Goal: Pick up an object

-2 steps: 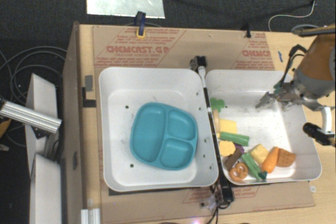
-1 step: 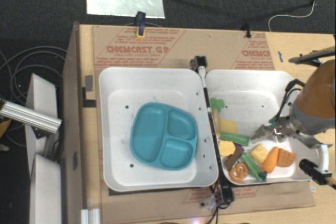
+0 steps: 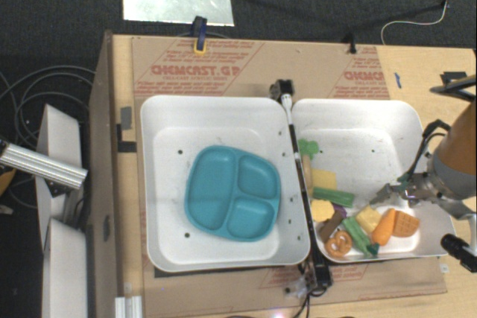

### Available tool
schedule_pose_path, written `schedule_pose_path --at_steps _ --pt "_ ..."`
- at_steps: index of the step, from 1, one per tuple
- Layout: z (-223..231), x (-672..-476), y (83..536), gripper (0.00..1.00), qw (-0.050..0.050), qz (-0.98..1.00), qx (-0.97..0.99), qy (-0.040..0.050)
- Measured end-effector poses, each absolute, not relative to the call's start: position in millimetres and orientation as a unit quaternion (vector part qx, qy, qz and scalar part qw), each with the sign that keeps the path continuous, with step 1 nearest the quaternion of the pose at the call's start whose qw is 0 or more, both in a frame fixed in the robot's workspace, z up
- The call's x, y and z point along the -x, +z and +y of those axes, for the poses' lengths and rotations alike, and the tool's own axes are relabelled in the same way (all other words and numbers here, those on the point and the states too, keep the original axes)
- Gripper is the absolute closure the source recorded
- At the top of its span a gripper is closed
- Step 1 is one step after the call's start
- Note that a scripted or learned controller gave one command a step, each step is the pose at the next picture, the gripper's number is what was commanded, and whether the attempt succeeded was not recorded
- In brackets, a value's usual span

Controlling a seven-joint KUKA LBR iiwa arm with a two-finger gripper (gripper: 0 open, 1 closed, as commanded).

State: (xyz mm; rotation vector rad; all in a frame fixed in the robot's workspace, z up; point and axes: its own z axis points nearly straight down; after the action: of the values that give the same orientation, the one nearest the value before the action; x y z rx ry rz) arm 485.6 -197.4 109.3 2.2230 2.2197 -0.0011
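Note:
The right bin (image 3: 358,119) holds a pile of toy foods along its left and front sides. Among them are a yellow block (image 3: 324,179), a green pickle (image 3: 334,197), a brown ring (image 3: 339,243), a pale yellow chunk (image 3: 368,218), an orange carrot (image 3: 384,227) and an orange waffle piece (image 3: 405,223). My gripper (image 3: 396,193) reaches in from the right, low over the bin's right half. It is just above the carrot and the waffle piece. Nothing can be seen held in it.
The left bin (image 3: 168,123) holds a blue divided plate (image 3: 232,192). A green toy (image 3: 308,149) lies by the wall between the bins. The arm's orange band (image 3: 456,153) rises over the right bin's right rim. Cables run across the back of the bench.

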Motion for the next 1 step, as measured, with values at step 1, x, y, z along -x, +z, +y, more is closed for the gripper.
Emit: schedule_pose_path --at_steps 1 --pt "-133.5 -566.4 83.6 0.00 0.002 0.712 -0.702 0.0026"
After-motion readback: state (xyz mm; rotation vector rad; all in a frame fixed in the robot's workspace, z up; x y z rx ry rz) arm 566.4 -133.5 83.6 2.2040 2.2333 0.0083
